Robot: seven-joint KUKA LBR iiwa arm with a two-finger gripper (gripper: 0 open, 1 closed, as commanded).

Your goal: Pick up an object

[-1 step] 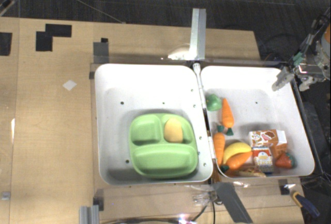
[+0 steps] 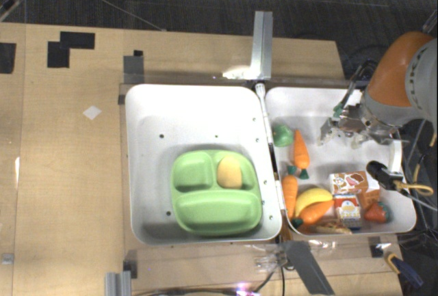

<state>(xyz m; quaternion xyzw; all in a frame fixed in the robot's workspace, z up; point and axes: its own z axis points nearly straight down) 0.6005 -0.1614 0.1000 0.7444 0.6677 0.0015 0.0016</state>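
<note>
The right bin [image 2: 308, 104] holds a pile of toy food along its front half. An orange carrot [image 2: 300, 148] lies beside a green round piece [image 2: 279, 135] near the bin's left wall. A second carrot [image 2: 290, 191], a yellow banana [image 2: 312, 198] and a printed carton [image 2: 347, 183] lie closer to the front. My gripper [image 2: 340, 135] hangs over the bare back part of this bin, to the right of the first carrot. Its fingers stand apart and open, with nothing between them.
The left bin [image 2: 157, 117] holds a green divided plate [image 2: 205, 209] with a yellow lemon [image 2: 230, 171] in its upper right compartment. A small carton [image 2: 348, 210] and a red piece [image 2: 375, 212] sit at the right bin's front. A metal post [image 2: 262, 42] rises behind the bins.
</note>
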